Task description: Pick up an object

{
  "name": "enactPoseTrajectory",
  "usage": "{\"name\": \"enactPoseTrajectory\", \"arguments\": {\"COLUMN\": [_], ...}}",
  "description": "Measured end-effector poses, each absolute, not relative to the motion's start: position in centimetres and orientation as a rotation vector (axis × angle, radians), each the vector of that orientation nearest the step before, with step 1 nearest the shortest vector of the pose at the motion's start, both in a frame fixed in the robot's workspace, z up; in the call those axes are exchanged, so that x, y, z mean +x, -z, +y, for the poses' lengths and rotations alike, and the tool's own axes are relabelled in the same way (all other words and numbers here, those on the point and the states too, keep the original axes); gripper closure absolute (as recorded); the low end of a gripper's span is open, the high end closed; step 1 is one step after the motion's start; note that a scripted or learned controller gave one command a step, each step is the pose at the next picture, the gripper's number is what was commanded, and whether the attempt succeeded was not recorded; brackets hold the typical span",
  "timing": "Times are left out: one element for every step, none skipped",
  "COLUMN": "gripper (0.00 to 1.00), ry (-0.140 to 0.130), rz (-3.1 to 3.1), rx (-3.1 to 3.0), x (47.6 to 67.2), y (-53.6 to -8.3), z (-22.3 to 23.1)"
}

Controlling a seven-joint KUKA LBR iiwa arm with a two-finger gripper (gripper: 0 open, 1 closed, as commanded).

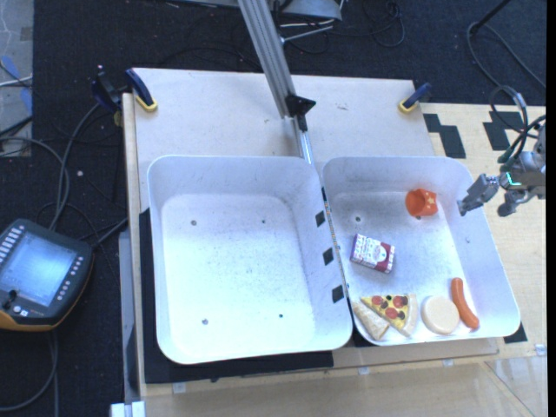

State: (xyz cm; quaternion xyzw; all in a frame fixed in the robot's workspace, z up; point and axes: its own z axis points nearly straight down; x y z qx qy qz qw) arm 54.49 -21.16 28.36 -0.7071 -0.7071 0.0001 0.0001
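The right bin (395,166) holds several toy foods. A red-orange piece (421,201) lies near its far right corner. A red and white carton (373,253) sits in the middle. Along the near wall lie a pizza slice (391,306), a pale wedge (372,322), a cream round disc (440,314) and a red sausage (464,302). My gripper (493,197) hangs over the bin's right rim, to the right of the red-orange piece and apart from it. Its fingers are spread open with nothing between them.
The left bin (174,233) stands beside the right one, their walls meeting at the middle. A slanted metal pole (269,50) comes down to the far edge between the bins. Yellow clamps (146,103) grip the bench's far corners. A teach pendant (35,272) lies on the floor at left.
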Motion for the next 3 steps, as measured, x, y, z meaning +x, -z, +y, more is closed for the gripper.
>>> {"name": "enactPoseTrajectory", "arguments": {"gripper": [0.0,0.0,0.0], "ry": [0.0,-0.004,-0.003], "rz": [-2.221,-2.219,-2.22], "rx": [-2.221,-2.218,-2.219], "x": [54.5,54.3,55.2], "y": [-28.4,-23.2,-17.9], "z": [-21.2,-20.1,-20.3]}}
